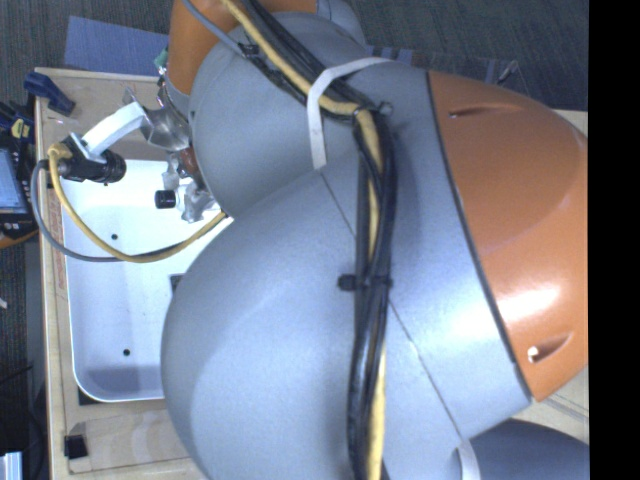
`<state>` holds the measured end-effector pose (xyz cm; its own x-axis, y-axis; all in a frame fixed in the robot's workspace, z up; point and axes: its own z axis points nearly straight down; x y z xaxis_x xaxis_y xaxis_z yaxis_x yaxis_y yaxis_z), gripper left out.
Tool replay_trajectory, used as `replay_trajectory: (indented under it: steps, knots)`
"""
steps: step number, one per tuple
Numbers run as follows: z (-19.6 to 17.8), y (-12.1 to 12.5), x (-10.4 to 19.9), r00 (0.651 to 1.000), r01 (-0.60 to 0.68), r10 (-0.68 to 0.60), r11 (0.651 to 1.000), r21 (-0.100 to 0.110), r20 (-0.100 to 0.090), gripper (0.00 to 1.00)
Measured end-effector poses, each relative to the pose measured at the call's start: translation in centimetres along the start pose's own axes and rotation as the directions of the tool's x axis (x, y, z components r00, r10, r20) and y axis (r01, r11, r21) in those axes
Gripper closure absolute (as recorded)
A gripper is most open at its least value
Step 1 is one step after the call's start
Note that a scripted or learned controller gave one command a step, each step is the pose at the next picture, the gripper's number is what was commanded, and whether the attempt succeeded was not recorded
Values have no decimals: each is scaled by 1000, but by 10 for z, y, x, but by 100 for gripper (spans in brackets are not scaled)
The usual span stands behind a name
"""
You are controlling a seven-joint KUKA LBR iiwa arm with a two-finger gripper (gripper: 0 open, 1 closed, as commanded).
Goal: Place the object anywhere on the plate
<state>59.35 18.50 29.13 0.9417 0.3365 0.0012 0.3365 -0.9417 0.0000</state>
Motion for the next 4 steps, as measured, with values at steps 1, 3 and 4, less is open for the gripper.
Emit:
replay_trajectory:
  steps: [1, 3, 4]
  knots:
    - [-25, 102, 4, 957, 290, -290, 957, 5, 5, 100]
    - [115, 56, 28, 991, -136, 136, 991, 0, 1, 100]
    - [101, 131, 1, 987, 163, -163, 987, 8, 8, 100]
